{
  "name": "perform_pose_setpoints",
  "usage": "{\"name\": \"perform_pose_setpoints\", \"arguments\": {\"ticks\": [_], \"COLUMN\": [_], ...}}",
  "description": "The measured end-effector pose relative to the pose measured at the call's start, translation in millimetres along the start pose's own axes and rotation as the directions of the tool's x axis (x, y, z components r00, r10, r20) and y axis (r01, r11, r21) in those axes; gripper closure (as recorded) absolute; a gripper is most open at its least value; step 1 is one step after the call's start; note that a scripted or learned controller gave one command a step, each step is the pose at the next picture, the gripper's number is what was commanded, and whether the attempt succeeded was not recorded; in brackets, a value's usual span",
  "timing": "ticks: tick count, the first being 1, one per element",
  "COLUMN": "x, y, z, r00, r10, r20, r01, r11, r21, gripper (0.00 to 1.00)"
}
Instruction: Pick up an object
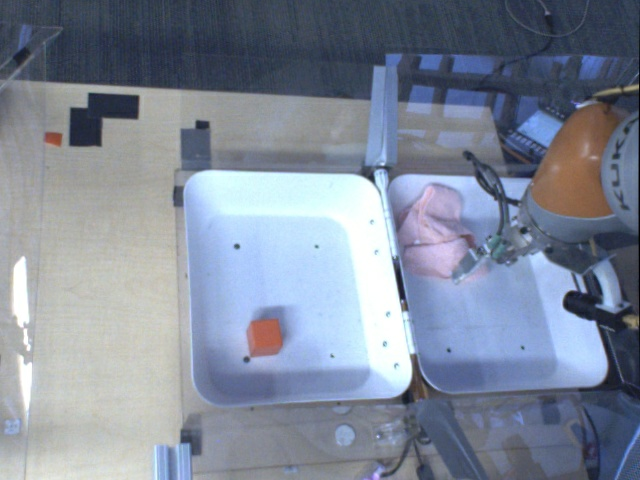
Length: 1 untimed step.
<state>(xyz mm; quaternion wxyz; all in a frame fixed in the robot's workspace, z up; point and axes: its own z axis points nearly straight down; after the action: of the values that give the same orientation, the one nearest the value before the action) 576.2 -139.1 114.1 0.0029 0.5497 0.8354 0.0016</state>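
We judge the pink cloth, crumpled at eleven o'clock in the right bin, soft and light, best pinched on a raised fold; the gripper touches its edge, fingers slightly apart.

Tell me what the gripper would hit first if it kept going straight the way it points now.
Probably the pink cloth. The gripper points toward the left of the view, at the cloth's lower right edge in the right bin. Depth is unclear; it may already touch the cloth.

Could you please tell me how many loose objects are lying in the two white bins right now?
2: an orange block in the left bin, and a pink cloth in the right bin beside the end effector.
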Motion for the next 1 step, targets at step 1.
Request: {"name": "perform_pose_setpoints", "arguments": {"ticks": [1], "x": [-0.3], "y": [3.0], "z": [-12.7], "r00": [1.0], "r10": [-0.002], "r20": [0.004], "r01": [0.002], "r11": [1.0], "r21": [-0.008], "gripper": [1.0]}}
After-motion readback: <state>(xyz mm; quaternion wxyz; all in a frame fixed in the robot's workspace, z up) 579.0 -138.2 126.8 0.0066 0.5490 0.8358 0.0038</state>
